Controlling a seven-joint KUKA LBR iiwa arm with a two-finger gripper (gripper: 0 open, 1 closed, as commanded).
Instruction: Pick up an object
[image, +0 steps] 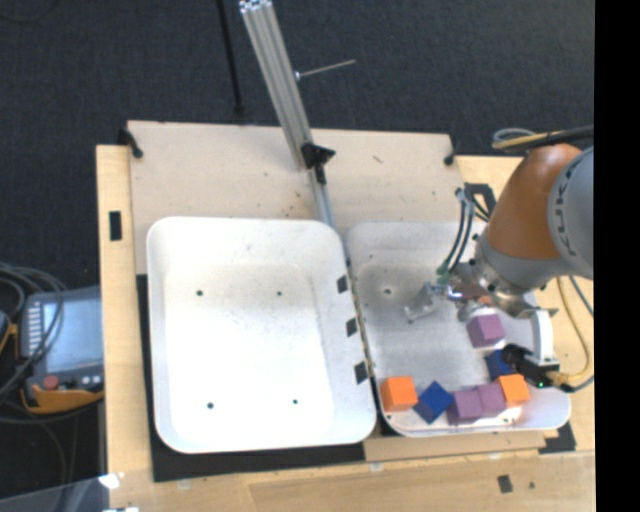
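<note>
My gripper (422, 303) hangs over the upper middle of the right bin (385, 262), with nothing visible in it. The grey and orange arm reaches in from the right. A light purple block (487, 328) lies just right of the gripper, close under the wrist. Along the bin's front edge sit an orange block (400, 392), a blue block (434, 401) and two purple blocks (478, 402). Another orange block (514, 388) and a blue block (500, 362) lie at the right, partly hidden by the arm's cables.
The left bin (250, 330) stands beside the right one, its wall touching it. A slanted aluminium bar (285, 90) rises from the bench behind the bins. A controller pendant (55, 345) with cables lies off the bench at the left.
</note>
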